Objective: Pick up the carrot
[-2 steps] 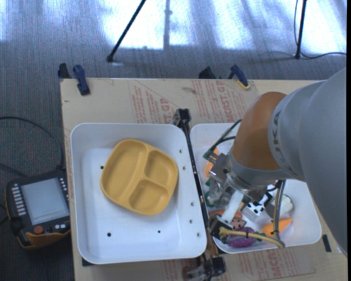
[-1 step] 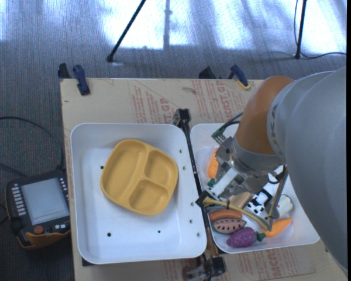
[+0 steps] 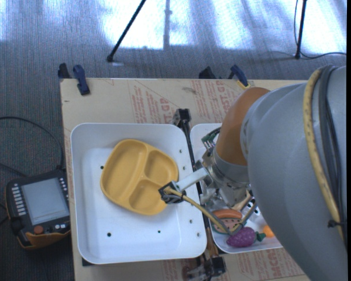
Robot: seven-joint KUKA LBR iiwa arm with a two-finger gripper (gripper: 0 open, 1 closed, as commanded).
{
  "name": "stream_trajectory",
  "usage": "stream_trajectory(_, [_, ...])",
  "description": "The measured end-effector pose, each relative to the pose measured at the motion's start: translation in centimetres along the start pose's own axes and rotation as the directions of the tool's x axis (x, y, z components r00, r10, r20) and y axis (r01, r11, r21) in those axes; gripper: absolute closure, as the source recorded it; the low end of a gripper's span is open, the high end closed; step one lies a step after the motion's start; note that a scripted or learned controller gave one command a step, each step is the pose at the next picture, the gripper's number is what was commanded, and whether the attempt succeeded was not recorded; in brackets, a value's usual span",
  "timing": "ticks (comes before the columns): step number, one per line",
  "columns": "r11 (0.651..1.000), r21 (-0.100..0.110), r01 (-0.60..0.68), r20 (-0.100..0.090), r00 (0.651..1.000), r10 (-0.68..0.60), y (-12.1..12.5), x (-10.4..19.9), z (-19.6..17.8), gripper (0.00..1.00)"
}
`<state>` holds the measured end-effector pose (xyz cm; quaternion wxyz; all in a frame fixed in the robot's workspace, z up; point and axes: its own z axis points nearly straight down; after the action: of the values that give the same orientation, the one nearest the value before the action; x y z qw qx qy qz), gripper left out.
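Nearest the camera, the grey arm [image 3: 292, 174] with its orange band fills the view from 2 to 5 o'clock and covers much of the right bin [image 3: 200, 139]. The gripper [image 3: 221, 202] hangs low over that bin, near its left wall; whether it is released or clenched cannot be told, as the wrist hides it. Just below it, toward 6 o'clock, lies a reddish sausage in a pale bun [image 3: 227, 214], and below that a purple bunch of grapes [image 3: 241, 237]. At 3 o'clock of the grapes a small orange piece, seemingly the carrot [image 3: 269, 232], peeks out beside the arm's edge, apart from the gripper. The left bin [image 3: 134, 239], at 7 o'clock, holds a yellow divided plate [image 3: 139, 174] in its upper half.
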<state>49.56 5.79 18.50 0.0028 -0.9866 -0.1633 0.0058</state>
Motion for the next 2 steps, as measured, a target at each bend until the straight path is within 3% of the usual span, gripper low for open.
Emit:
stream_trajectory(1, [0.979,0.0,0.202,0.004,0.979,-0.202,-5.9,-0.3,5.6,1.0])
stream_trajectory(2, [1.0,0.003,0.012,0.024,1.0,-0.012,-13.3,7.0,9.7,1.0])
